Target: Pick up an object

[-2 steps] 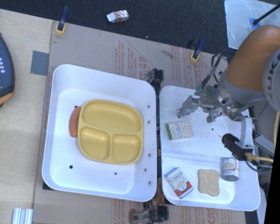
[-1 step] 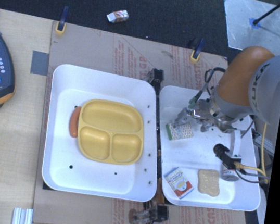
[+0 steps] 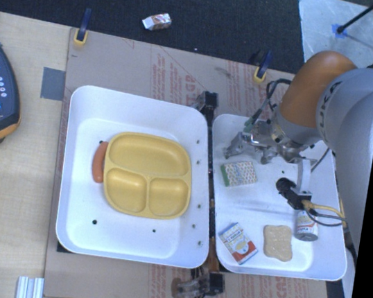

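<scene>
The hand [image 3: 250, 155] is hanging over the far end of the right white bin [image 3: 261, 207], released, its bare metal fingers [image 3: 234, 149] standing apart with nothing between them. A flat green-and-white packet [image 3: 239, 173] with a fine dotted pattern is lying just on the near side of the hand, not touching it. Farther toward the near edge from the hand, a small blue, white and red carton [image 3: 238, 242] is lying tilted; its printing is too small to read. Beside it, away from the left bin, a rough tan slab with rounded corners [image 3: 278, 242] is lying flat, and a small can [image 3: 306, 229] with a silver rim is lying just past that; its label is not legible. Well off to the view's left of the hand, the left white bin [image 3: 76, 227] is carrying a glossy yellow plate [image 3: 147, 175] with three compartments, and a smooth orange sausage shape [image 3: 99, 161] is lying against the plate's far-left side. Both bins are resting on a brown cardboard sheet [image 3: 156, 77] on the counter [image 3: 2, 207]; the sheet is carrying red lettering that is too faint to read.
</scene>
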You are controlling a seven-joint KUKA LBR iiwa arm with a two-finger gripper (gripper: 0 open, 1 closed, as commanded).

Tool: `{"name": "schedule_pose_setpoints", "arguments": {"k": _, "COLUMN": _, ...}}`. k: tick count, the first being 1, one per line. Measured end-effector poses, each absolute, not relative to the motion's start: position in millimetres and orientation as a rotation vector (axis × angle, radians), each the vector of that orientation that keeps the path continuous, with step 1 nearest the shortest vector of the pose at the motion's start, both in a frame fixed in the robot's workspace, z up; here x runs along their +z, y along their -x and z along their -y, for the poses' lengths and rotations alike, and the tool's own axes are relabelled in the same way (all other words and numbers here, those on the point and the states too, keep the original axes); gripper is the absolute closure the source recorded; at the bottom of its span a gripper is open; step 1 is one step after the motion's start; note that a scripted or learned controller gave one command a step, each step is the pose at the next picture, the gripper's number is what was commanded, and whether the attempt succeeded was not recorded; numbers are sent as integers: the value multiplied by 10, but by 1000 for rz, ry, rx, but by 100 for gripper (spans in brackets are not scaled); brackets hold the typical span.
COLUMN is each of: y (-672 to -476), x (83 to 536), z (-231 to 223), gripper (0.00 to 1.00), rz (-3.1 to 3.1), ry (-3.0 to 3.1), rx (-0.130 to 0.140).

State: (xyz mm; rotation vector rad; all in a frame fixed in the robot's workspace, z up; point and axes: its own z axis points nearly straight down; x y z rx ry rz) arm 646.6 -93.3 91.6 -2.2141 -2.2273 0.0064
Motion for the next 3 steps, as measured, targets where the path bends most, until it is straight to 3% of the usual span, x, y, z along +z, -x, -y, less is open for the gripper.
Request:
{"name": "schedule_pose_setpoints", "arguments": {"k": 1, "y": -6271, "x": 917, "z": 948, "gripper": 0, "rz": 2226, "ry": 2214, "rx": 8}}
{"name": "schedule_pose_setpoints", "arguments": {"k": 2, "y": -6564, "x": 922, "z": 952, "gripper": 0, "rz": 2224, "ry": 2217, "rx": 2}}
{"name": "schedule_pose_setpoints", "arguments": {"k": 3, "y": -6465, "x": 917, "z": 924, "gripper": 0, "rz": 2223, "ry": 2216, "rx": 7}}
